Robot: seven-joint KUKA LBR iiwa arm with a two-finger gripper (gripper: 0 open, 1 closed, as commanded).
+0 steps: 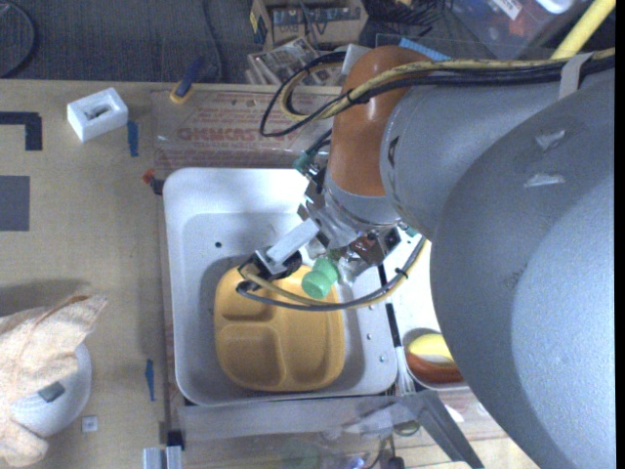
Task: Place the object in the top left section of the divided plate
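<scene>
Your gripper (262,267) is hovering over the far left corner of the yellow divided plate (283,345) — you cannot tell whether it is open or closed. You are seeing the green object (319,279) sitting at the plate's far edge, just beside the gripper, inside the left white bin (190,223) — an orange-and-yellow item (430,355) is lying in the right bin.
</scene>
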